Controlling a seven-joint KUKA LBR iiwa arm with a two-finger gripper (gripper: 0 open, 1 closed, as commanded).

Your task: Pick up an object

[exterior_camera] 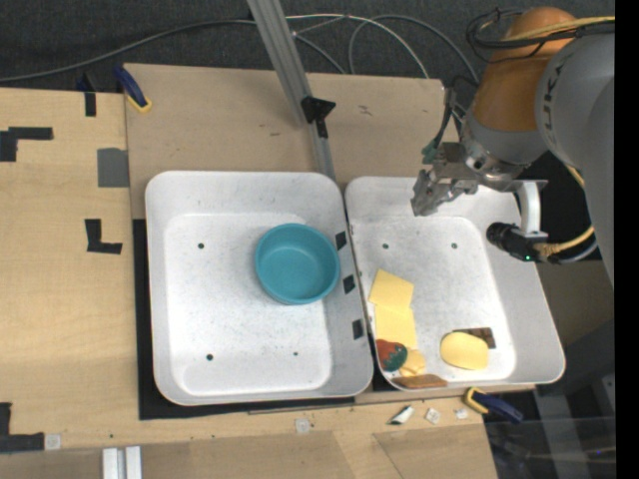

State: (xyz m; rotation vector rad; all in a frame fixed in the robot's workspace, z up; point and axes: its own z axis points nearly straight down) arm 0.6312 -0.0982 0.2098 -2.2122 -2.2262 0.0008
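Wooden bench (60,267) – two white bins side by side, left bin (175,367), right bin (519,307), black tape marks (100,238)

This is a robotics lab, a test cell rather than a home or shop. A plywood bench (230,118) carries two shallow white bins (170,267) side by side, with black tape marks (98,236) stuck on the wood. Loose cables (329,33) trail over dark carpet behind, a slanted aluminium post (285,58) rises from the bench, and an industrial grey-and-orange arm (539,78) reaches in.
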